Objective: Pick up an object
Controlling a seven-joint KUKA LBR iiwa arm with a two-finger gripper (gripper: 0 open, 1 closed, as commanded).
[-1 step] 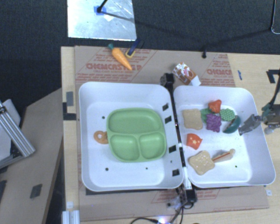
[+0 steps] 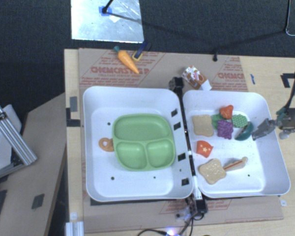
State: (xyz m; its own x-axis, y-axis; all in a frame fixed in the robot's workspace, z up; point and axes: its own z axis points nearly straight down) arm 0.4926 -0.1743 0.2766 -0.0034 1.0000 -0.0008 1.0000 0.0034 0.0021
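Gripper is seen over the right bin near its right wall; whether its fingers are apart or together cannot be told. A dark teal piece lies just left of the tips, contact unclear. Purple grapes, toast and an orange piece sit further left. A green tray is in the left bin.

Two white bins of smooth, slightly glossy plastic sit on printed brown cardboard over a pale wood-look table. A matt green plastic tray lies in one; a shiny crinkled metal sheet rests on dark, rough carpet.
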